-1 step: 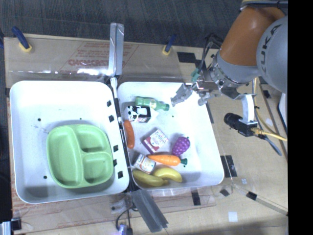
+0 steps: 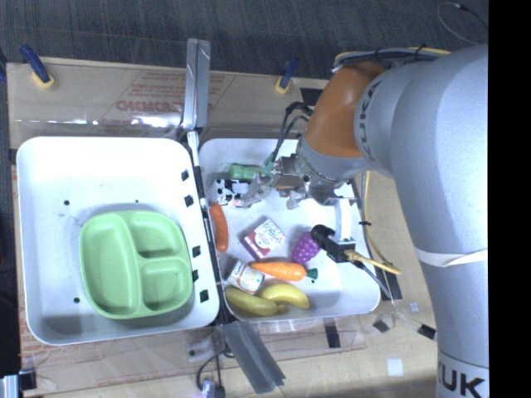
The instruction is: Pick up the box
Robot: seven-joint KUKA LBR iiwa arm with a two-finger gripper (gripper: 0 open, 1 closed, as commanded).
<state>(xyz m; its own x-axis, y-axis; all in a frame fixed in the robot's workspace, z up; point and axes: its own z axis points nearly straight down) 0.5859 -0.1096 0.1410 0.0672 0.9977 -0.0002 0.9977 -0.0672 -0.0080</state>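
While the gripper [image 2: 264, 181] hangs low over the far end of the right bin [image 2: 353, 301], I cannot tell how it is set. The box [image 2: 264, 238] lies nearer than it, about mid-bin, apart from the tool. Just beside the box sit purple grapes [image 2: 304, 248], a carrot [image 2: 280, 269], and bananas [image 2: 264, 298] nearer. A green tray [image 2: 137, 264] rests in the left bin [image 2: 41, 189].

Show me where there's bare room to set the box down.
Left bin: bare floor all around the green tray, widest along the top. Right bin: crowded with box, carrot, bananas, grapes and gripper.
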